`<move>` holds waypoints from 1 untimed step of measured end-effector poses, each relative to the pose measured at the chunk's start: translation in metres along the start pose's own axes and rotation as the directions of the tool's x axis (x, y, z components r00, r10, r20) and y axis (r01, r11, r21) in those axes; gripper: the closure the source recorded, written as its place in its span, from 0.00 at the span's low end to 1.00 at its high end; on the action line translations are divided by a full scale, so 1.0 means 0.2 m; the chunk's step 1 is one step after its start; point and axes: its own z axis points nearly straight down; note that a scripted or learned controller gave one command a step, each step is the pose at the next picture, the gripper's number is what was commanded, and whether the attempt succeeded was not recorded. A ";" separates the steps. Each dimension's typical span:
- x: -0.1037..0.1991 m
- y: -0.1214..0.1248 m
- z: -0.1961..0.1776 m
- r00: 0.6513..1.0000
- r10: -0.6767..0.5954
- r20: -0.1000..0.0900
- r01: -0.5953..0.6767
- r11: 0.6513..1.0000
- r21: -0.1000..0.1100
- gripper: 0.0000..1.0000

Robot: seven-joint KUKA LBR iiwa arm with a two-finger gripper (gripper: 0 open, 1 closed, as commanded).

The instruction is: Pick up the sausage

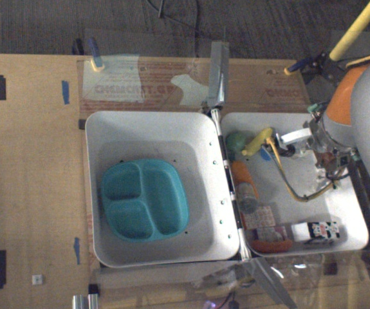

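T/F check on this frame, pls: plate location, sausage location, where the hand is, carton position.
1. The teal divided plate lies in the left bin. True.
2. The sausage sits on the plate. False: it lies in the right bin, at its near edge.
3. The hand is over the left bin. False: it is over the right bin.
4. The black-and-white carton lies on its side beside the sausage. True.

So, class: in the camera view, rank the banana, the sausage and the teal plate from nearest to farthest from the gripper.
From the gripper, in the right bin:
1. Banana, that bin's upper left.
2. Sausage, that bin's bottom edge.
3. Teal plate, left bin.
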 end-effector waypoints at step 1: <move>0.27 0.02 -0.01 0.998 0.053 0.025 -0.053 0.999 0.005 0.00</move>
